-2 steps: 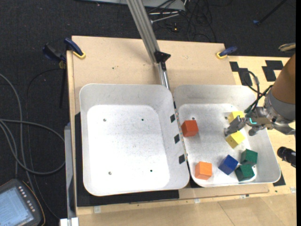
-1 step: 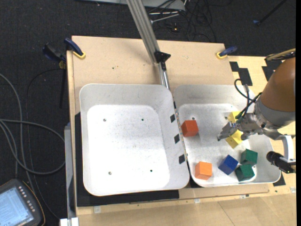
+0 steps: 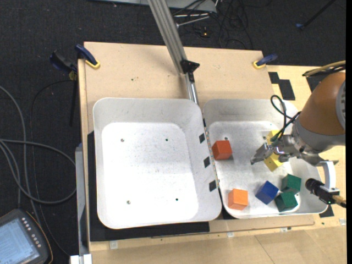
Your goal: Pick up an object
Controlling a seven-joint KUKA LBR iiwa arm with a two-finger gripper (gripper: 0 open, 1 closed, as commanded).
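Grasp stage: pincer [image 3: 268, 156] low in right bin [image 3: 242, 117], at yellow block [image 3: 272, 159]; its state cannot be told. Next move likely needs a firm closure, then lift.

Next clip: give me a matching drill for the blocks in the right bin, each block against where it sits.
Blocks:
1. red block
2. orange block
3. blue block
4. yellow block

Places:
A. beside the green blocks
B. at the claw
C. near the bin's front edge, left of the blue one
D. close to the divider between the bins, farther back

Pairs: 1-D, 2-C, 3-A, 4-B
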